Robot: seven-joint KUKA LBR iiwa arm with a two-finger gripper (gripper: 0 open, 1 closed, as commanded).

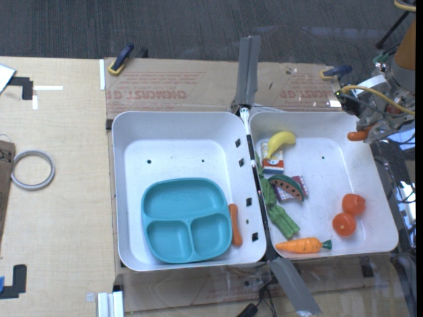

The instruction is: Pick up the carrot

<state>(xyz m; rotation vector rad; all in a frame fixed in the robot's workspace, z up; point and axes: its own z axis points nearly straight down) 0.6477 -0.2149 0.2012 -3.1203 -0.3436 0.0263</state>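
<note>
Overhead view of the bench (53,243) with two white bins side by side. The carrot (303,246) lies on its side on the floor of the right bin (324,157), close to the near wall, its orange body pointing left and its green top pointing right. The hand (380,125) is at the far right corner of the same bin, above the rim, well apart from the carrot; whether it is apart or together cannot be told, as cables and fittings clutter it. A small orange piece (357,136) shows just beside the hand; whether it is held cannot be told.

Risks, as judged from this layout:
- The carrot lies near the bin wall, so a descending hand could strike the wall or rim, or push the carrot against it instead of closing round it.
- Two tomatoes (348,214) sit just to the right of the carrot's top, and a green bean pod (279,213) lies just to its left; a poorly centred approach could nudge or seize either.
- An orange stick (234,224) beside the teal plate (187,220) in the left bin (172,137) resembles a carrot and could draw a mistaken pick.
- The carrot's tapered, smooth body could slip out if grasped near the thin end.
</note>
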